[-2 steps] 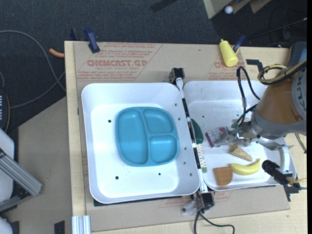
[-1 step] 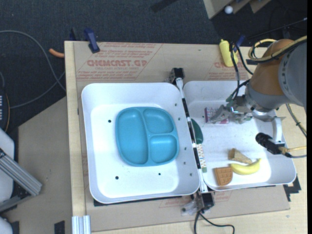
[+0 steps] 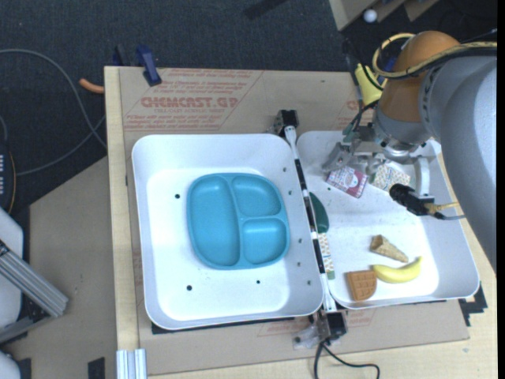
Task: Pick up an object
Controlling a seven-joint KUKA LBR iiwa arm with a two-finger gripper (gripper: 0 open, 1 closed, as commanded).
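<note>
At the near edge of the bench (image 3: 197, 346), a pale wooden board, a cable and clip sit between the two white bins. In the right bin (image 3: 454, 279), nearest the front rim, lie three small food shapes: a flat tan square like a cracker (image 3: 361, 284), a curved yellow banana (image 3: 398, 272) with a smooth plastic sheen, and a tan wedge (image 3: 388, 249) just behind it, its tip touching or nearly touching the banana. A dark green rounded object (image 3: 318, 212) rests against the dividing wall of the two bins, partly hidden by the rim.

The left bin (image 3: 158, 290), shallow, with rounded corners and four small dark holes in its floor, holds one thing: a smooth turquoise plate (image 3: 237, 219) moulded into three compartments, lying flat near the middle.

Farther back in the right bin lies a crumpled packet (image 3: 347, 180) with red and white print, and beside it a pale speckled object (image 3: 384, 176). The pincer (image 3: 371, 160) hangs directly above these two, at the end of the grey arm with its orange band (image 3: 410, 69); whether its fingers are spread or pressed together I cannot tell, nor whether they touch the packet. A black part with a yellow cable (image 3: 414, 200) juts out nearby.

Beyond the bins, red lettering is printed across the board, and one blue clamp (image 3: 147, 64) grips its far left corner.
</note>
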